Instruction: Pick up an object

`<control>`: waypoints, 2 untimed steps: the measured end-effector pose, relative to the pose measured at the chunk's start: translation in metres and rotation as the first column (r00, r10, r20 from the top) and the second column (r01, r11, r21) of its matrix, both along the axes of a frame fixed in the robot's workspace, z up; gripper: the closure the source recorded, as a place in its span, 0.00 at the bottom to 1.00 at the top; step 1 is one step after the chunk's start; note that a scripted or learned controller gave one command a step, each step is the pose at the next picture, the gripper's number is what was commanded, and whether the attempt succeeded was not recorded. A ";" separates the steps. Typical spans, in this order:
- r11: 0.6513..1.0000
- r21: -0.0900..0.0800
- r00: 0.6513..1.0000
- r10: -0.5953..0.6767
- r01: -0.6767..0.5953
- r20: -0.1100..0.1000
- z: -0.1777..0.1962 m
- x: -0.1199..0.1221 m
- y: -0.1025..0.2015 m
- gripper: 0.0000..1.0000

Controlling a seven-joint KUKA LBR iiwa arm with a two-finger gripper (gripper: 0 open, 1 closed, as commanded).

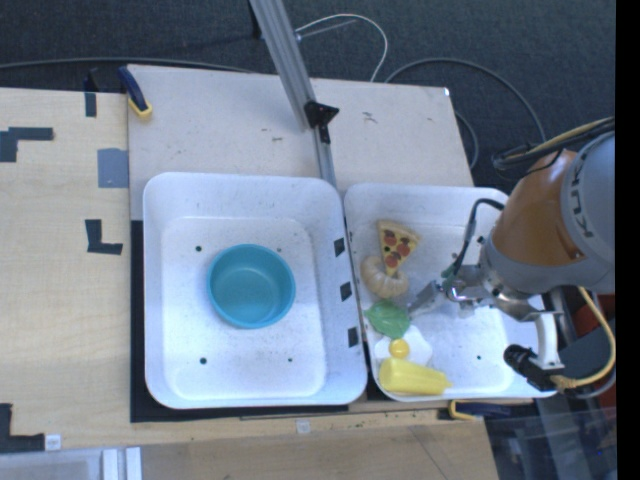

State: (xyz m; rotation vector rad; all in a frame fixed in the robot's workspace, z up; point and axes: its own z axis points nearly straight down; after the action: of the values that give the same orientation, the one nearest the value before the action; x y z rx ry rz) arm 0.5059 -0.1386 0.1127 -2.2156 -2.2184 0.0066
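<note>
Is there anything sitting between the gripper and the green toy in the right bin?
Nothing visible does. The gripper is low in the right bin, just right of the green toy, with bare bin floor between them. The pizza slice lies further back, out of the way.

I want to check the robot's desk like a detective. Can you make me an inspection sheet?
Surface: two white bins, left bin and right bin, on a pale bench.
Job's things: pizza slice toy, beige lump, green piece, yellow toy, all in the right bin.
Clutter: blue bowl in the left bin.
Hand: hand low in the right bin, by the green piece.
Cables: white cable, black cable.
Surroundings: dark carpet, metal pole.
</note>
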 end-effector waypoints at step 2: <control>1.000 -0.002 1.000 0.000 0.000 0.009 0.054 0.001 0.000 1.00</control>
State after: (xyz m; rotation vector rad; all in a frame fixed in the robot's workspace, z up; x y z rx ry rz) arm 0.5072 -0.1384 0.1666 -2.2206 -2.2242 -0.0014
